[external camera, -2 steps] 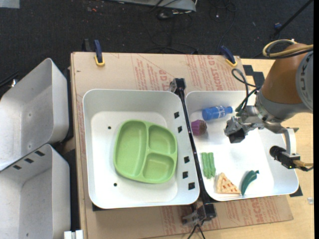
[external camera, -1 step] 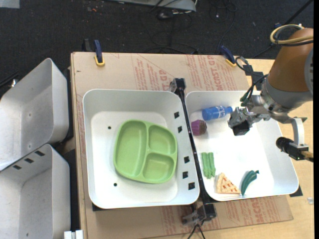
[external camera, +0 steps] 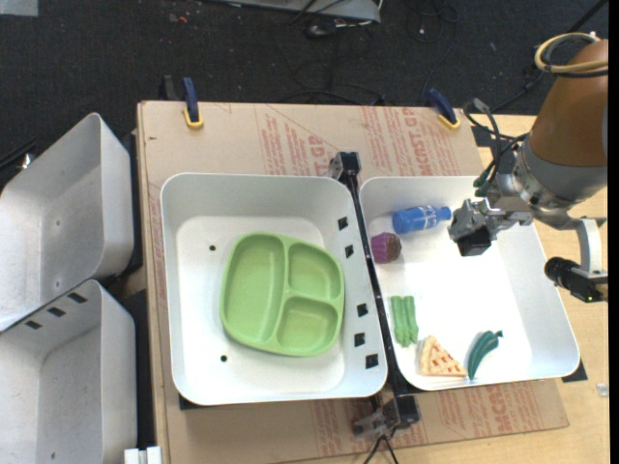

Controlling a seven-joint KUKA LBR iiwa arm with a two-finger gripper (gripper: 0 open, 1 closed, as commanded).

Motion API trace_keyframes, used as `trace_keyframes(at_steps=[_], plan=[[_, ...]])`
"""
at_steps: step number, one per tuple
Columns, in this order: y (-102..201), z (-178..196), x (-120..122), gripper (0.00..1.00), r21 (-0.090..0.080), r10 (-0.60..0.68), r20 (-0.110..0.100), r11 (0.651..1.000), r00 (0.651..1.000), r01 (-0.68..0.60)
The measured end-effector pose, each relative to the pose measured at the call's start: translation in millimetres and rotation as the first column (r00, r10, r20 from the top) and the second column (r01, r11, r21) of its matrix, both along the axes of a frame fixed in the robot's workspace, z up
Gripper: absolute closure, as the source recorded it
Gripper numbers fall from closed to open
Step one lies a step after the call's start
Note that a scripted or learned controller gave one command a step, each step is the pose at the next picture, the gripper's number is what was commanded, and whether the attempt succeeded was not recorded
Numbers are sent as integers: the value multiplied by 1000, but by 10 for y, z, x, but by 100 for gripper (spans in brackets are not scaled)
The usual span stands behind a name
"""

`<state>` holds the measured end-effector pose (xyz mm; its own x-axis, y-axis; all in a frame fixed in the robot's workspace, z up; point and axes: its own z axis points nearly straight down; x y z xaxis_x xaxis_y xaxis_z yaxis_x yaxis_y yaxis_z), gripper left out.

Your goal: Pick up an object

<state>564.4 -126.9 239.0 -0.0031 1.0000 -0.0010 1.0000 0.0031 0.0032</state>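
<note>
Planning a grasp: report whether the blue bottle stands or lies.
Lying: the blue plastic bottle rests on its side in the right white bin.

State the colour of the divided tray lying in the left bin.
Light green. The divided tray shows best in the camera view, lying flat in the left bin.

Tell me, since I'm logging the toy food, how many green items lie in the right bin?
2. The green bean bundle lies by the bin's left wall, and the green pepper lies near the front, right of the waffle slice. The gripper may hide more.
</note>
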Motion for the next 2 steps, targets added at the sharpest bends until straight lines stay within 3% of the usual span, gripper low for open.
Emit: trace_keyframes(at_steps=[2], plan=[[984,-41,317,100,2,4,-2,1000,1000,-4]])
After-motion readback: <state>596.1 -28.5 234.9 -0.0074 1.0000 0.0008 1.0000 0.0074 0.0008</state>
